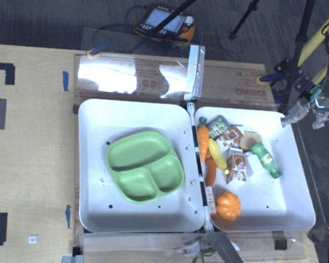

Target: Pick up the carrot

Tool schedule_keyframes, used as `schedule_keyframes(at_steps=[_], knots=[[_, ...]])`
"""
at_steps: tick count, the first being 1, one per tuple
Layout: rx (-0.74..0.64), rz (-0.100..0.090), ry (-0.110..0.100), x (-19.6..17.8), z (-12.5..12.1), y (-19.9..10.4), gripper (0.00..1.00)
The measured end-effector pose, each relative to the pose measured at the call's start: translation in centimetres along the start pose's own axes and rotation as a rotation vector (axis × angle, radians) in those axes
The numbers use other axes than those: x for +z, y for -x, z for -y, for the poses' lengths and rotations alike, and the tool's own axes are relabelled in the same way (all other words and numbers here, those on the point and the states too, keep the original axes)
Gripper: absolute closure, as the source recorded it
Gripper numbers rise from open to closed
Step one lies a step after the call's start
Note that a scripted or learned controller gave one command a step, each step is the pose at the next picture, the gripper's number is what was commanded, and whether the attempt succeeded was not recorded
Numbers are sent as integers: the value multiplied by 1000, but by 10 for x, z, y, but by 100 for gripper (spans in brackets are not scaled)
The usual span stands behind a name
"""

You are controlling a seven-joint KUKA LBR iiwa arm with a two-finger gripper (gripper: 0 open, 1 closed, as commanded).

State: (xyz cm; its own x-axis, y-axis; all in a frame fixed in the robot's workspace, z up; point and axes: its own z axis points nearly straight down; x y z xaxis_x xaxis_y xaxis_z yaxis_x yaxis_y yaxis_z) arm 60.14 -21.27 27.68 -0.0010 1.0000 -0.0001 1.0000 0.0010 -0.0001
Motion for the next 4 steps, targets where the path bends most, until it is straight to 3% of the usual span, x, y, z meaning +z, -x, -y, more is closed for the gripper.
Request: schedule_keyframes(at_steps=[1,2,3,4], knots=[[-11,0,0,91,54,-92,0],[201,-1,-3,162,94,-121,0],[182,-2,6,190,120,-119,0],[184,0,10,179,119,-119,100]])
